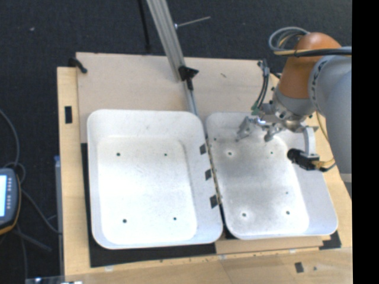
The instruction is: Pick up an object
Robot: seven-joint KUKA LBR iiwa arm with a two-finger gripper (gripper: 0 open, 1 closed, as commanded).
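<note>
Over the right bin's [308,218] far end hung the gripper [256,129], fingers spread apart with nothing between them, seemingly poised for a grab; no object to pick could be made out on either bin's floor, left bin [100,129] included.

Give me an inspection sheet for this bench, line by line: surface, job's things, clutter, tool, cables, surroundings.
Surface: wooden bench bearing two white bins side by side, left bin and right bin; both speckled grey.
Job's things: nothing seen to pick up in either bin.
Clutter: small black clips along the seam between the bins.
Tool: tool over the far end of the right bin, fingers spread, nothing between them.
Cables: grey loop above the arm's orange band; thin cable running down to the tool.
Surroundings: dark floor; slanted metal post; a device at the left edge.
</note>
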